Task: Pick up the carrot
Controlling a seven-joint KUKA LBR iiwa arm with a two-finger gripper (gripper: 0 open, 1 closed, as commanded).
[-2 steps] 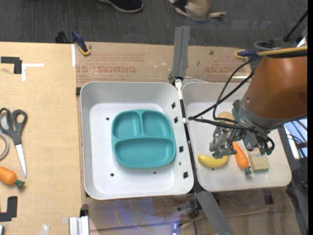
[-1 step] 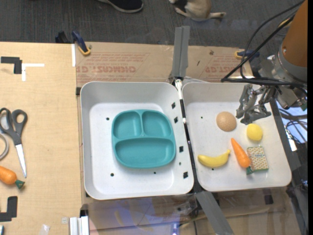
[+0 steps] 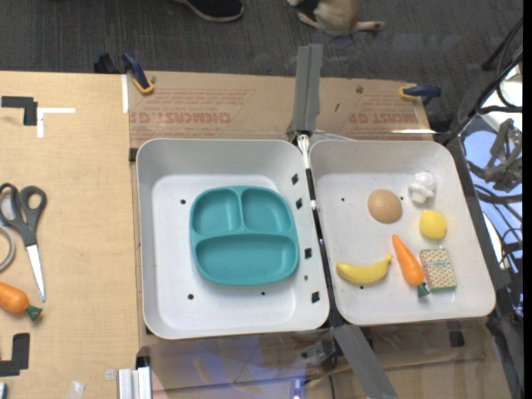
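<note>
Camera view from above takes in two white bins set side by side on a wooden surface, with cardboard under their far edges. The carrot lies in the right bin, toward the near right corner. It sits at a slant, with its pointed tip toward the far left and its green end toward the near right. A yellow banana lies just to its left, and a small patterned packet lies just to its right; the carrot's green end looks to touch the packet's near corner. Farther back in the same bin are a brown egg, a lemon and a small white lump, all apart from the carrot.

A teal divided plate lies flat in the middle of the left bin. On the bare surface to the left lie a pair of scissors and, nearer the edge, a second orange carrot-shaped toy.

Whether the hand is open or closed cannot be told.
</note>
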